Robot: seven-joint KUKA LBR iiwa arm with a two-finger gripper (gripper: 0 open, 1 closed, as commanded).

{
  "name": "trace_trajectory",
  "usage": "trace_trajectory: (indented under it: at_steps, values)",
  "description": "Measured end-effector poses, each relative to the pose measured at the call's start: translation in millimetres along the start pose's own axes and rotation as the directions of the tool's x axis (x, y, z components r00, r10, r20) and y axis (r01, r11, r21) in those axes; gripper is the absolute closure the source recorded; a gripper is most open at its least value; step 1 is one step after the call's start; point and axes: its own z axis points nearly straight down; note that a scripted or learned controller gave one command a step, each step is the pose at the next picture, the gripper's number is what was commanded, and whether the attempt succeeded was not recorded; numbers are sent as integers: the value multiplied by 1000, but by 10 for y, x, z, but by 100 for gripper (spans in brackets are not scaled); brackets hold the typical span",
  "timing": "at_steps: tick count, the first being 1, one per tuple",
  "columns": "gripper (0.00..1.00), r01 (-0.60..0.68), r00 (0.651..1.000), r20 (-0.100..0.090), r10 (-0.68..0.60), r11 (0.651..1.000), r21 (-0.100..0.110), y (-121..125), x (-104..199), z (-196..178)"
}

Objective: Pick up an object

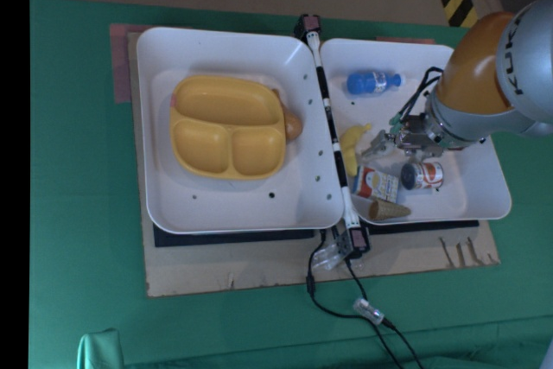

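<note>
We are seeing the end effector [390,139] hanging low over the right bin [484,186], just beside the banana [352,144] and above the can [422,175]. We cannot tell its state, because the wrist is covering it, and nothing is showing as held. The possible objects are all lying in this right bin: the blue bottle [373,82] near the far wall, the small carton [378,183] and the cone [389,209] near the front. The left bin [173,56] is carrying a yellow tray [228,125]. We are judging that the approach step is going on. Next, the arm is needing to settle over one object, probably the banana, and descend around it.
</note>
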Motion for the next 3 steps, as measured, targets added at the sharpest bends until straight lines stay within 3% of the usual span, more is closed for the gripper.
trace_trajectory:
  at_steps: [1,2,3]
  values:
    - [100,-9,1000,6,9,1000,-13,26,-40,-144]
    - [0,-9,1000,5,9,1000,-12,25,-40,-144]
    - [0,1,1000,-2,-1,1000,8,482,95,15]
